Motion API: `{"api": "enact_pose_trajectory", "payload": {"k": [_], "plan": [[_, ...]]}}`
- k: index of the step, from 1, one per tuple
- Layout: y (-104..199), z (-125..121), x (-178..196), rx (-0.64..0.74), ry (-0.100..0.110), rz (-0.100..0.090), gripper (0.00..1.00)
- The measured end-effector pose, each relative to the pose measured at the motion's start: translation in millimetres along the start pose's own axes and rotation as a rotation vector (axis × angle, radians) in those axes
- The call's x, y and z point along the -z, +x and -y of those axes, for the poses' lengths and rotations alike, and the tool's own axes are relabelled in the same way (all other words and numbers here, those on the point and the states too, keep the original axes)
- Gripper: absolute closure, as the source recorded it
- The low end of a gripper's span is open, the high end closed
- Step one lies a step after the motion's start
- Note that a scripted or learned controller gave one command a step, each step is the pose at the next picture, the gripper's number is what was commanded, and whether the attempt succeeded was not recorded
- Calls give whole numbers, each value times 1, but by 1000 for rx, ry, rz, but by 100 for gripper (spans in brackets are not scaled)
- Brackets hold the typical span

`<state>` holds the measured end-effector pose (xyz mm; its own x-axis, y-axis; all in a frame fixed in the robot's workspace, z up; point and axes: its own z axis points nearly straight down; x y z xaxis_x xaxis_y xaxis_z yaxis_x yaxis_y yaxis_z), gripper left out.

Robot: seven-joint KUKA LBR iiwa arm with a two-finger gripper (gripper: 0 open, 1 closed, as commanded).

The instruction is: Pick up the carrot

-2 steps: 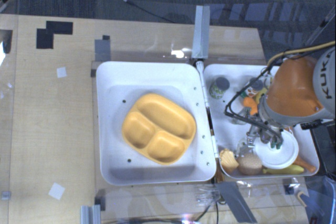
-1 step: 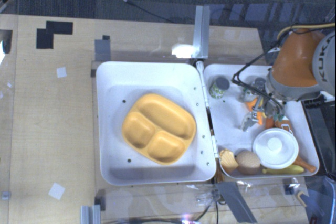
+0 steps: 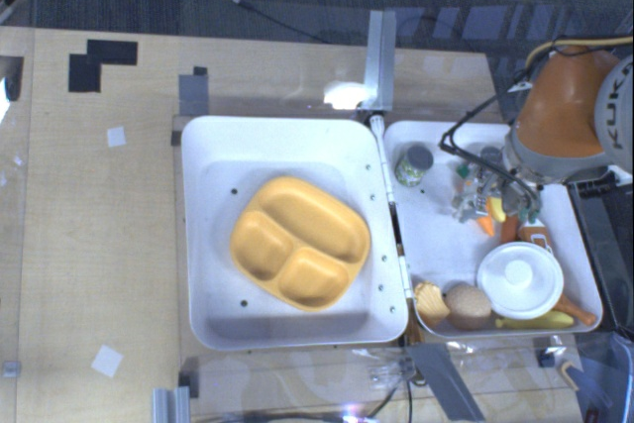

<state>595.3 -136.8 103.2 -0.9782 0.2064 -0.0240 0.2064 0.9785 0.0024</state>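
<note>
In the right bin [image 3: 436, 243], my gripper [image 3: 482, 203] hangs low over the upper middle, beneath the orange wrist band [image 3: 560, 104]. A small orange piece [image 3: 485, 225] that looks like a carrot tip pokes out just below the gripper, with a bit of yellow [image 3: 496, 208] beside it. Whether the gripper touches either one is hidden. Another orange, carrot-like shape [image 3: 579, 312] lies at the bin's lower right corner, partly behind the white bowl [image 3: 520, 277].
A yellow compartment plate [image 3: 300, 241] fills the middle of the left bin [image 3: 208, 163]. The right bin also holds a small round can [image 3: 411, 165], a brown bottle [image 3: 533, 234], a banana [image 3: 535, 321], a brown round item [image 3: 469, 304] and a tan snack [image 3: 429, 300].
</note>
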Motion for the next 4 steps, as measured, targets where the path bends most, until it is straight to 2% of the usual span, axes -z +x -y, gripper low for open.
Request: {"api": "enact_pose_trajectory", "payload": {"k": [1, 2, 3, 4], "plan": [[63, -67, 87, -188, -1, -11, 100], [26, -91, 84, -106, 1, -15, 100], [97, -73, 113, 48, 0, -15, 100], [63, -30, 165, 72, 2, -9, 100]]}}
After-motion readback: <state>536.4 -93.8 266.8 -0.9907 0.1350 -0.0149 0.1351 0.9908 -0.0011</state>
